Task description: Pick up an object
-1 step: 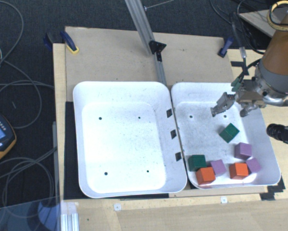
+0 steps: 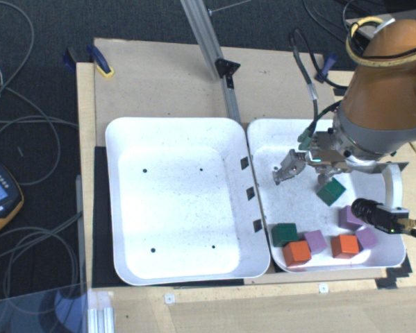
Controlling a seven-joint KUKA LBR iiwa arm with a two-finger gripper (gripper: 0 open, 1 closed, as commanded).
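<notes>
Smooth white plastic with a dull sheen and fine dark speckling for the left bin point(image 2: 173, 200) and the right bin point(image 2: 277, 141). Pale, matt, wood-like board for the surface point(image 2: 159, 75). Glossy orange casing on the arm point(image 2: 392, 68), grey metal look on the hand point(image 2: 291, 168). Matt, foam-like faces on the green block point(image 2: 330, 191), dark green block point(image 2: 285, 234), orange blocks point(image 2: 297, 252), purple blocks point(image 2: 314, 241). Brushed silvery metal on the slanted rail point(image 2: 204, 30). Rough, dark carpet weave on the floor point(image 2: 34, 40).
</notes>
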